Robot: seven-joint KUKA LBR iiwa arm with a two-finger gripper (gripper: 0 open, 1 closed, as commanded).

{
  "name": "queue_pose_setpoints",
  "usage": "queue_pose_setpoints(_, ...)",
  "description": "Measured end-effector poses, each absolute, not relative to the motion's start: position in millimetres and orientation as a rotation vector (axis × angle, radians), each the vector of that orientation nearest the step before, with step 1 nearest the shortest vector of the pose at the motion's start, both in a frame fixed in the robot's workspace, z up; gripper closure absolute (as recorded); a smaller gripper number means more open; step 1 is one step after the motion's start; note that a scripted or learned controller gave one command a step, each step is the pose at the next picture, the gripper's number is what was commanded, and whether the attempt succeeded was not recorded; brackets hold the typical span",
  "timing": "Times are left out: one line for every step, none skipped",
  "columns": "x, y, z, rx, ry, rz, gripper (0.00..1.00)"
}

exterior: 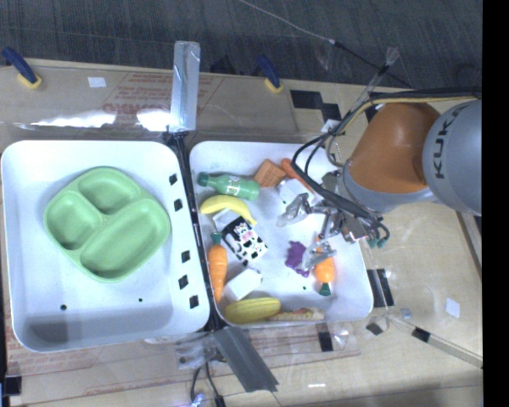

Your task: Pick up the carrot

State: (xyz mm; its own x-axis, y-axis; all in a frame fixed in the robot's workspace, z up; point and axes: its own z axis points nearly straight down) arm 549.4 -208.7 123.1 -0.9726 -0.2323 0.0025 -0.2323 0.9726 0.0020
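**Arm over a crowded right bin, carrot at its left wall**

The worktop [424, 253] bears two white bins side by side. The left bin [34, 312] holds a green divided plate [108, 221] near its middle. The arm [407, 155] reaches in over the right edge of the right bin [356, 299], its jaws [322, 237] hanging low near that bin's right wall; whether they are apart or together cannot be told, cables and metal parts blur them.

Just beneath them lie a small orange fruit with a green stem [324, 271] and, beside it, a purple piece [297, 257]. The carrot [217, 269] lies well apart from these, along the right bin's left wall. It is hemmed in: a black-and-white spotted toy [246, 240] and a banana [225, 206] above it, a white block [243, 285] touching its side, a yellow corn cob [253, 309] at its lower end. A green bottle [229, 184] and an orange wedge [271, 172] sit toward the far edge.
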Motion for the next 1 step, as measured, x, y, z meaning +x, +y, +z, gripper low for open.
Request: queue_pose_setpoints(492.5,-209.4,92.1,0.555,-3.093,0.0,0.0)
